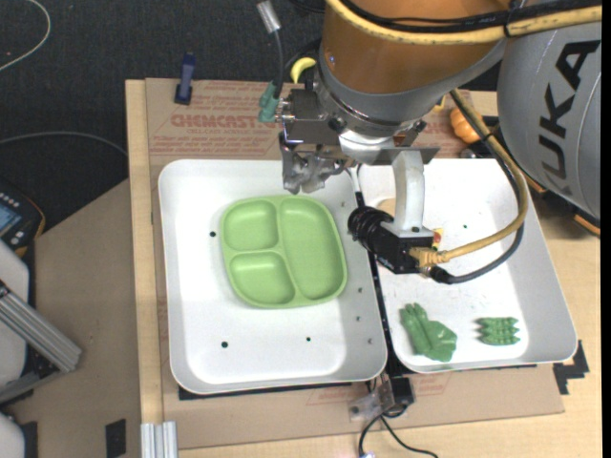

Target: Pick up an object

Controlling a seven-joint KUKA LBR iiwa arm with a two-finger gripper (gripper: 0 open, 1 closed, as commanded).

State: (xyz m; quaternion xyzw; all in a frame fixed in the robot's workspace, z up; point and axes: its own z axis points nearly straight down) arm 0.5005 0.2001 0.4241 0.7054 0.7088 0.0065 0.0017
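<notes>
A light green divided plate (283,251) lies flat in the left bin (191,256), a little right of its middle. My gripper (307,174) hangs just over the plate's far edge, near the bin's back wall, under the big orange wrist band. In the right bin (535,284), a dark green lumpy piece (427,334) lies near the front wall. Beside it, to the right, is a small green ridged piece (497,330). A tan object (384,204) peeks out from behind the arm's white bracket, mostly hidden.
A black fitting with a yellow hose (401,244) hangs over the divide between the two bins. Outside the bins are a blue clip (184,77) at the bench's back left and an orange item (465,122) at the back right.
</notes>
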